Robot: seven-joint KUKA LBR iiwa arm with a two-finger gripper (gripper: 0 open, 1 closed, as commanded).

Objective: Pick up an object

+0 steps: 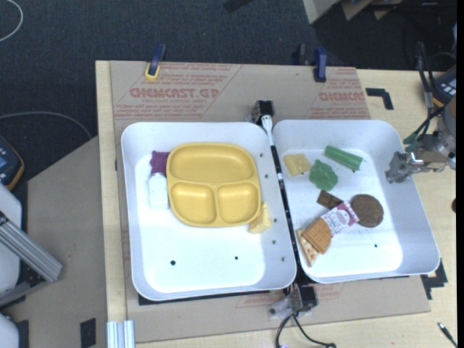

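Note:
The right bin (406,249) holds several small items: a pale yellow piece (296,164), a long green piece (342,158), a rounder green piece (323,175), a dark brown block (328,199), a round brown cookie (367,210), a red and white packet (339,217) and an orange cracker (316,237). My gripper (399,168) hangs over the right rim of this bin, to the right of the green pieces and above the cookie. It touches none of the items.
The left bin (203,267) holds a yellow divided plate (214,183), a purple thing (159,161) and a white thing (157,191) at its left, and a small yellow piece (260,222) at its right. Clamps (153,67) sit at the board's far edge.

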